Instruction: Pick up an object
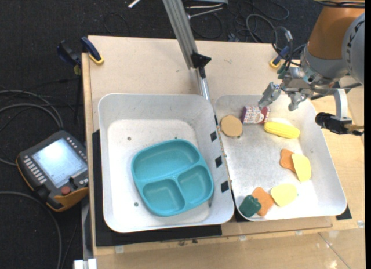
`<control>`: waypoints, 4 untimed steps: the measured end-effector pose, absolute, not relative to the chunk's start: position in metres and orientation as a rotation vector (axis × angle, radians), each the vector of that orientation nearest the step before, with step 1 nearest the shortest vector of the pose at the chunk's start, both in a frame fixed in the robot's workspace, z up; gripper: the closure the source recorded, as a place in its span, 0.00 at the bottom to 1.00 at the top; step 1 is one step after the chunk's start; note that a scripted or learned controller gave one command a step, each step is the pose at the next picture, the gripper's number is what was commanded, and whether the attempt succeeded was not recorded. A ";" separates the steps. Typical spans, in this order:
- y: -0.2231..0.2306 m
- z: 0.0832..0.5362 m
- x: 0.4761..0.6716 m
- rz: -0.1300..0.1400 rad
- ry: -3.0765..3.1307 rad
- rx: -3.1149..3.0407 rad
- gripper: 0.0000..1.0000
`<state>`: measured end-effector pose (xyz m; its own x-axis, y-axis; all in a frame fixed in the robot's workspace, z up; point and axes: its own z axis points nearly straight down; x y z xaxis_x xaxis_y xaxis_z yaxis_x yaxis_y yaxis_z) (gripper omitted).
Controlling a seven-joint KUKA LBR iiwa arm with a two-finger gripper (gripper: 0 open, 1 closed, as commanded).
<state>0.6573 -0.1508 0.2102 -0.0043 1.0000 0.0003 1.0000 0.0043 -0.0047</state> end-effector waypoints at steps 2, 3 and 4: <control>-0.157 0.102 0.658 -0.006 -2.231 -2.227 0.00; -0.157 0.110 0.656 -0.002 -2.226 -2.225 1.00; -0.148 0.158 0.662 -0.007 -2.229 -2.222 1.00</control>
